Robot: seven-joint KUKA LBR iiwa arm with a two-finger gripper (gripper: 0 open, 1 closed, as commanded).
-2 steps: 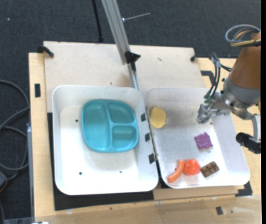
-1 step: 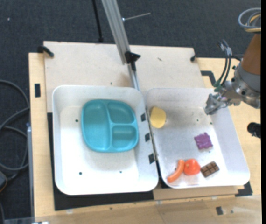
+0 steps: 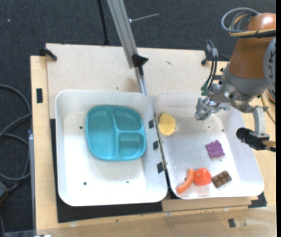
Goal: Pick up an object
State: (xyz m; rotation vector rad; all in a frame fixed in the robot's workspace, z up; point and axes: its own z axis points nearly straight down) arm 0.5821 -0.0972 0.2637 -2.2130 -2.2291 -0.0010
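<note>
Four small things in the right bin (image 3: 190,147), none lifted.

Yellow lump (image 3: 166,124): smooth, rounded, lemon-like. Lies at the bin's left wall, toward the far side. Slightly longer than wide, long axis running roughly near to far.

Purple block (image 3: 214,149): small, squarish, ridged on top. Sits right of the middle, well apart from the yellow lump.

Orange piece (image 3: 194,178): round body with a tapering tail. Lies by the near wall, tail pointing near-left, long axis slanting from far-right to near-left.

Brown block (image 3: 221,178): dark, oblong, grooved like chocolate. Lies just right of the orange piece, long axis tilted from near-left to far-right.

Jaws over the far part of the right bin, right of the yellow lump and clear of it, with nothing seen between them. Cannot tell whether apart or together.

Arm (image 3: 249,58) reaching in from the right, orange band uppermost.

Left bin (image 3: 71,172) alongside, holding a teal divided plate (image 3: 116,132). Both bins on a pale desk (image 3: 81,68), with a metal rail (image 3: 123,23) slanting in from the far side.
</note>
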